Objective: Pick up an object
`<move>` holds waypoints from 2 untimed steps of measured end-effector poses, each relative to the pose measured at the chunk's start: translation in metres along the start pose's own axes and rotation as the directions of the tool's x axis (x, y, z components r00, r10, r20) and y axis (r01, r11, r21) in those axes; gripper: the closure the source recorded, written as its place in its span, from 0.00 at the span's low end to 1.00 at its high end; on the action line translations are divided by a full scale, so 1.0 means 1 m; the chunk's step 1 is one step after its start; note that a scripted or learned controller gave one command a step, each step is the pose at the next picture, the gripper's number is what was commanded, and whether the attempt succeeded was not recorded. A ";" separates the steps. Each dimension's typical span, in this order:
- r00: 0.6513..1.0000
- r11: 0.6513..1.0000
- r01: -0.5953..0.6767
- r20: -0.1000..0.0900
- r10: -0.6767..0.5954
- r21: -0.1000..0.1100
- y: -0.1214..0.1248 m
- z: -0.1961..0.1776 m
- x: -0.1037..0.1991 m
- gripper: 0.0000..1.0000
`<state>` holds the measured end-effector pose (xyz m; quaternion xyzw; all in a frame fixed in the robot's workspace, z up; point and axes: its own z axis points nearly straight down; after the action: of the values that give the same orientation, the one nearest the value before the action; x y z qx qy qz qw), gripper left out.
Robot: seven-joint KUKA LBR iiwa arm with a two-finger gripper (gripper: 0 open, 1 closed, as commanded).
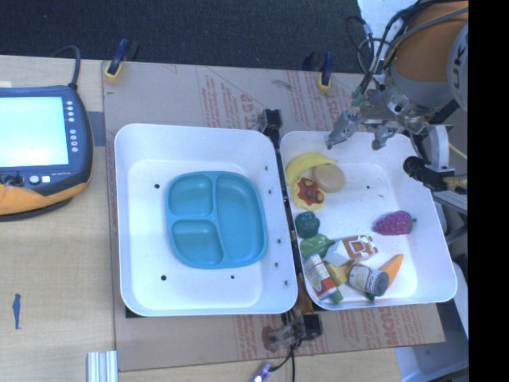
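Note:
My gripper (362, 132) hangs over the far edge of the right bin (433, 237), open, with nothing between its fingers (340, 130). Below it and to the left lie a yellow banana (306, 164), a tan round piece (328, 177) and a red and yellow item (308, 192). A purple bunch of grapes (394, 223) lies at the bin's right. Toward the near edge sit a green broccoli (307, 224), a small carton (359, 247), an orange carrot (390, 267), a can (367, 280) and a red bottle (320, 278).
The left bin (139, 213) holds a blue divided plate (215, 218). A teach pendant (40, 150) lies on the bench at the far left. Clamps (117, 58) grip the cardboard sheet at its far edge.

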<state>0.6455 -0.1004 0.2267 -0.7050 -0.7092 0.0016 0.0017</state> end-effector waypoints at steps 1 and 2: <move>1.000 1.000 -0.001 0.001 0.001 0.002 -0.071 0.109 -0.007 0.00; 1.000 1.000 -0.002 0.001 0.002 0.000 -0.151 0.136 -0.054 0.00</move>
<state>0.4942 -0.1548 0.0912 -0.7057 -0.7085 0.0021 0.0015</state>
